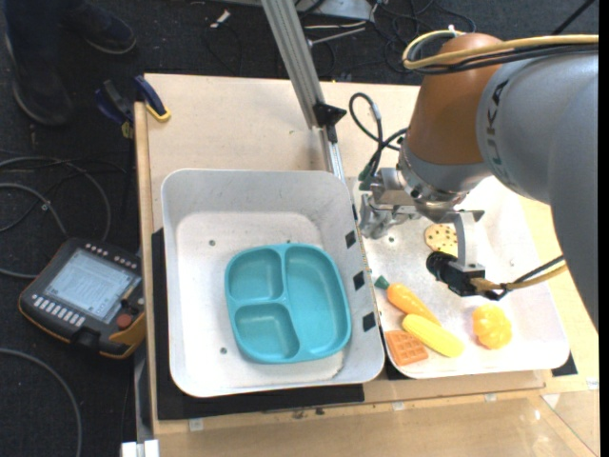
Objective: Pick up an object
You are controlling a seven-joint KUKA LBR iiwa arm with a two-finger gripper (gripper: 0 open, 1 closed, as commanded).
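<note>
Carrot [411,301], a small toy, lies in the right bin [533,346], near the gripper [378,219] and below it in the picture; whether the gripper is released or clenched cannot be told; it likely handles light, stiff and slippery, best pinched across its middle; beside it lie a corn cob [433,336], waffle [406,348], yellow pepper [492,327]; a teal tray [284,303] sits in the left bin [190,255].

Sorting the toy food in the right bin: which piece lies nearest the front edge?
The waffle, a flat orange square with a grid, sits just below the carrot and corn.

arm [533,112]: cut off at right edge | cracker [439,235]: partly hidden behind hand [381,219]
</note>
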